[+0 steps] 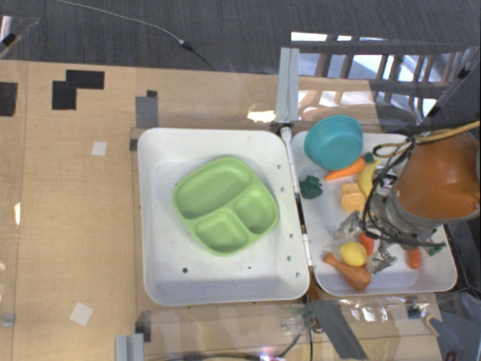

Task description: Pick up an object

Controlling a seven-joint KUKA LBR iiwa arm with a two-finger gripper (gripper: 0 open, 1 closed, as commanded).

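Presently, item one: lemon (353, 255), in the right bin (443, 280), near its front edge, touching or just beside a drumstick (350, 271) that lies toward the front wall. I take the lemon as the likeliest pick.

Item two: gripper (366, 241), low over the bin, metal fingers (348, 224) splayed wide either side of a small red piece (366, 242); nothing is held between them.

Item three: neighbours. Corn (351, 196), banana (367, 177), carrot (345, 173), teal bowl (334, 142) and a green piece (310, 187) crowd the back half.

Risks, as I judge them: the round lemon may roll off a fingertip; closing here could catch the red piece or the drumstick instead, or pinch two things at once.

Room: the bin's front wall and the divider are near, so little lateral travel; straight up is free. The left bin (161, 277) holds only a green tray (225, 204), with bare floor around it.
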